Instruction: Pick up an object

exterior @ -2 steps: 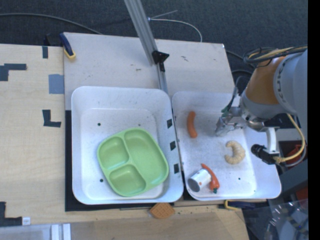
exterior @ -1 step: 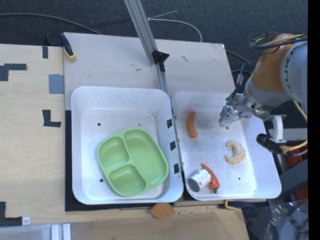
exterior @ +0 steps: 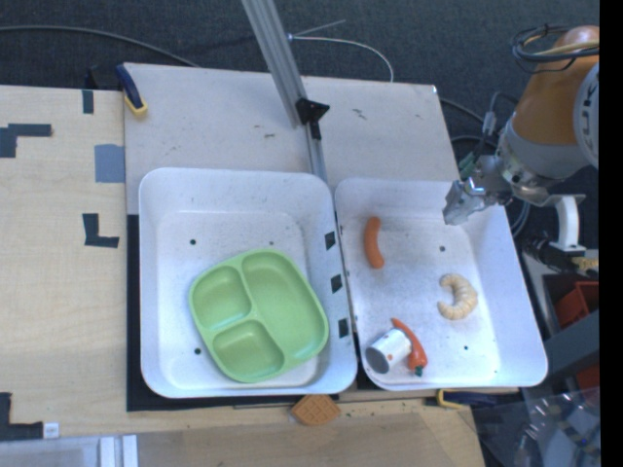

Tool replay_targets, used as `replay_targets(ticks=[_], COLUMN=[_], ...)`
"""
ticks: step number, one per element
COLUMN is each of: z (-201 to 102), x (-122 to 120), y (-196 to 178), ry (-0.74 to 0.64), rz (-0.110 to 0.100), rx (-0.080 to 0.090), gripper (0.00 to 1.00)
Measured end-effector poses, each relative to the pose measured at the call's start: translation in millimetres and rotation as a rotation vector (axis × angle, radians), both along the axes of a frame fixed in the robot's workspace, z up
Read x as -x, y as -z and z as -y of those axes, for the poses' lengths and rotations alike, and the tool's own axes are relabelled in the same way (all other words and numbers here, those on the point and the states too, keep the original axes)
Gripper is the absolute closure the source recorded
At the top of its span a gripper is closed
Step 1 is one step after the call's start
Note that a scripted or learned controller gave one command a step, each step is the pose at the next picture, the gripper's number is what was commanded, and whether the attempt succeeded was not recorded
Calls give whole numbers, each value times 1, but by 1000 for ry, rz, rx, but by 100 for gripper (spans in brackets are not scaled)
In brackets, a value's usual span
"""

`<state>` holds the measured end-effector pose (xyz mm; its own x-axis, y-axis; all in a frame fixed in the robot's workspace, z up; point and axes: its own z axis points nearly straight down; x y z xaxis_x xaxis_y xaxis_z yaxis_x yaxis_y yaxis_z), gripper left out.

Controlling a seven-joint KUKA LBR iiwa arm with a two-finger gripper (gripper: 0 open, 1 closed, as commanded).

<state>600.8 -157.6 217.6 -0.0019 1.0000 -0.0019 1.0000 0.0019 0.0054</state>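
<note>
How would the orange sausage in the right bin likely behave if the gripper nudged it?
The sausage looks round and slim, so it would probably roll sideways. It lies on bare bin floor, apart from other items, so it could slide freely. It seems small, likely light.

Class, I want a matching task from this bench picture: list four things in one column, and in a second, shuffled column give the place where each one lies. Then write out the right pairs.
Things:
1. green divided plate
2. orange sausage
3. croissant
4. white cup

Places:
A. near corner of the right bin, beside a small carrot
B. far part of the right bin, close to the divider
C. in the left bin
D. middle of the right bin, toward the arm's side

Pairs: 1-C, 2-B, 3-D, 4-A
</note>
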Motion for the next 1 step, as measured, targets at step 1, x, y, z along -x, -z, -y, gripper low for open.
replay_targets(ticks=[1], z=[0], x=[-1], y=[-21], ry=[0], rz=[-4], rx=[-2], gripper=[100])
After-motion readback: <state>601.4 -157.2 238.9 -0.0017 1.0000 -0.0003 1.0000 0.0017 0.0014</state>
